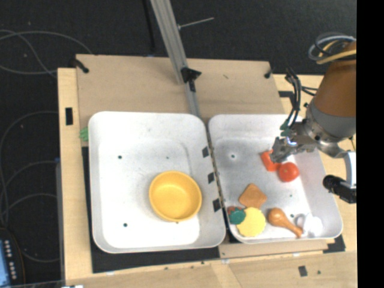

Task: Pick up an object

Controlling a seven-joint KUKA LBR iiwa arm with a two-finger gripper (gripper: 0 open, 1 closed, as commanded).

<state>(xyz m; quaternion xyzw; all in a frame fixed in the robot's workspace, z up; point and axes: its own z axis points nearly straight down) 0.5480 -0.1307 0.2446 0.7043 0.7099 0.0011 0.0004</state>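
While the gripper (281,155) hung low over the right bin (252,131), we could not tell its state. Touching it we counted two red-orange pieces (282,167); further below-left lay one tan block (252,195), one yellow disc (251,221), one wooden pin (283,219). Farthest left, one yellow bowl (174,195) sat in the left bin (120,137).
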